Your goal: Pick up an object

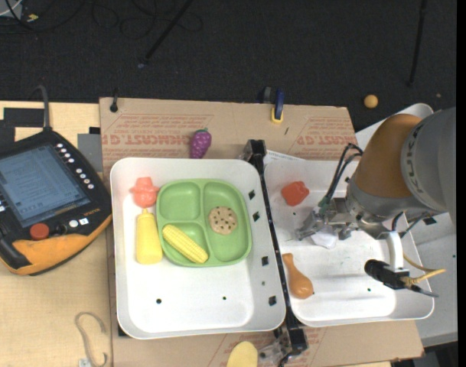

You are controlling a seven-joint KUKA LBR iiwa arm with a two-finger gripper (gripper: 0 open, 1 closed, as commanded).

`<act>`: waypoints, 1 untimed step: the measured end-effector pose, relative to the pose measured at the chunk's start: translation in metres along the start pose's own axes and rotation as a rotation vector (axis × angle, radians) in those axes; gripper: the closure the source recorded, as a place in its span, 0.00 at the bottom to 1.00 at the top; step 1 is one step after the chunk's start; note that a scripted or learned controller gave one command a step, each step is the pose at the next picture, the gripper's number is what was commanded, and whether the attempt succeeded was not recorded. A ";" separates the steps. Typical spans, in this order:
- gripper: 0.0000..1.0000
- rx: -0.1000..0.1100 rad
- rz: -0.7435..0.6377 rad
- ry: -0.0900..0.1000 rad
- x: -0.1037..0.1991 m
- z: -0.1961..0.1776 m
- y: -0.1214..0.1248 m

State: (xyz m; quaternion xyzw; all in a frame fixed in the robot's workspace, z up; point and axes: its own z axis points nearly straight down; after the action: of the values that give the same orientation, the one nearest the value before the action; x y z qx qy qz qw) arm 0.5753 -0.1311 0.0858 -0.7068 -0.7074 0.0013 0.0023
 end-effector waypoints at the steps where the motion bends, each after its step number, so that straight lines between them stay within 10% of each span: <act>1: 1.00 -0.001 0.005 0.000 -0.002 -0.012 0.000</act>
State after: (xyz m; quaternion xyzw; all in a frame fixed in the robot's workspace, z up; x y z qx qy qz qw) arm 0.5753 -0.1329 0.0973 -0.7087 -0.7055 0.0007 0.0021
